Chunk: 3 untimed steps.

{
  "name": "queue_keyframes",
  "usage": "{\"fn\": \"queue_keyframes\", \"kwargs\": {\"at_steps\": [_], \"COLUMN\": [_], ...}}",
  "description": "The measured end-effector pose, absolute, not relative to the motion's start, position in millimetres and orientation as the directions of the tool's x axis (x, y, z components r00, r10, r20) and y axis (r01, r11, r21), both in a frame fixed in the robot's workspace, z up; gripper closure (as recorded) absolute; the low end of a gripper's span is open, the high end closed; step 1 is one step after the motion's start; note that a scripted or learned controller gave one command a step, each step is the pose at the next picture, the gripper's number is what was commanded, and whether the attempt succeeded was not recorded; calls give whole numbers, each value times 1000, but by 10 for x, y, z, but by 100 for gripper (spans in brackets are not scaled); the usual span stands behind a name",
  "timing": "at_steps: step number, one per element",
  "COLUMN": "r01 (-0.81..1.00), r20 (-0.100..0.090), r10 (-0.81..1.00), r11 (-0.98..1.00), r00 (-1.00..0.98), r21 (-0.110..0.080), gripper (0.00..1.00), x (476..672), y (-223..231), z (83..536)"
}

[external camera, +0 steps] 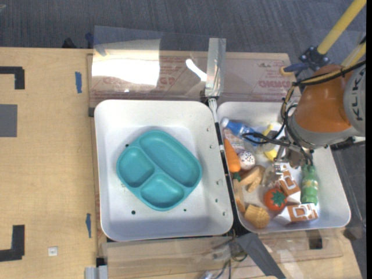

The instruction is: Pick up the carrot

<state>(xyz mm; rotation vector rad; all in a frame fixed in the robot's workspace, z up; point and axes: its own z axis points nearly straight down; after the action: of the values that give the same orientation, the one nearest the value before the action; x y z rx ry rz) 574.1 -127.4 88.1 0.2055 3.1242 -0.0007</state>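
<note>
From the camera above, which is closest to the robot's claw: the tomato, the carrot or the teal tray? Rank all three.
Measured from the gripper:
1. Tomato, just below it in the right bin.
2. Carrot, at that bin's left wall.
3. Teal tray, over in the left bin.

Grey carpet floor (pixel 174 4) lies behind the light wooden bench (pixel 40 156); black tape marks (pixel 14 77) sit near its left edge.
</note>
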Motion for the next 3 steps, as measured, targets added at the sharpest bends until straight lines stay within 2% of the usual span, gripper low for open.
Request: {"fn": "queue_keyframes", "kwargs": {"at_steps": [1,2,3], "r01": [122,-9,-4], "r20": [-8,-7,-17], "r10": [122,-9,-4], "r11": [993,1000,1000], "r00": [-992,-1000,-1000], "r21": [0,-1,2], "gripper": [0,0,0], "x": [5525,5709,5327], "y": [-932,-916,-4], "z": [881,878,1898]}}
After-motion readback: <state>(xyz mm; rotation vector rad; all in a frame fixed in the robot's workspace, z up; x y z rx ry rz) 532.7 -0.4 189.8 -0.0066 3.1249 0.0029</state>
